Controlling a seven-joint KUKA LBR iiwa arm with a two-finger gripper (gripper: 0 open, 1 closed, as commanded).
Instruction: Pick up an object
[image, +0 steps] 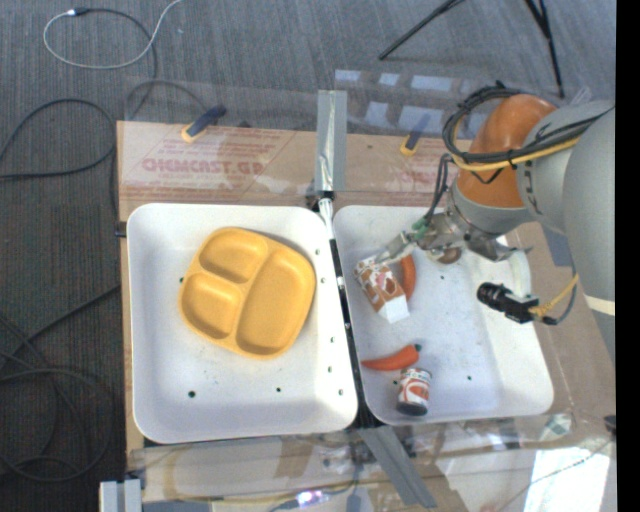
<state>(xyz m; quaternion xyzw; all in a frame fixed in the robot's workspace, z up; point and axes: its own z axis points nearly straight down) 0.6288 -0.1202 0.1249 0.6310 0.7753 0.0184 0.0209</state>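
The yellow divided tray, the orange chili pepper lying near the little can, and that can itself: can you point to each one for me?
yellow divided tray (248, 292): camera view, on its large right-hand compartment.
orange chili pepper (390, 358): camera view, on the middle of its curved body.
small can (413, 389): camera view, on its labelled side.

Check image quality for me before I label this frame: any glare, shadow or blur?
Camera view: even, soft light; the yellow tray casts a faint shadow on the left bin; glare whitens the clear sheet at the lower right; the gripper looks small and slightly soft.
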